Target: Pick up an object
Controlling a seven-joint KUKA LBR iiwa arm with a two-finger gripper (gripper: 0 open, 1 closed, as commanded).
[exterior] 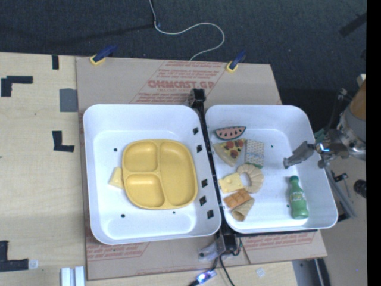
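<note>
I see the gripper point(296, 158) hovering over the right bin point(309, 127) near its right wall, just above the green bottle point(297, 198), which lies on the bin floor. Can't tell the fingers' state. Food toys cluster at the bin's left side; yellow divided plate point(159, 173) in the left bin point(95, 124).

My gripper point(296, 158) hangs at the frame's right over the right bin point(271, 114), just above a green bottle point(297, 198). A yellow divided plate point(159, 173) fills the left bin point(98, 159).
</note>
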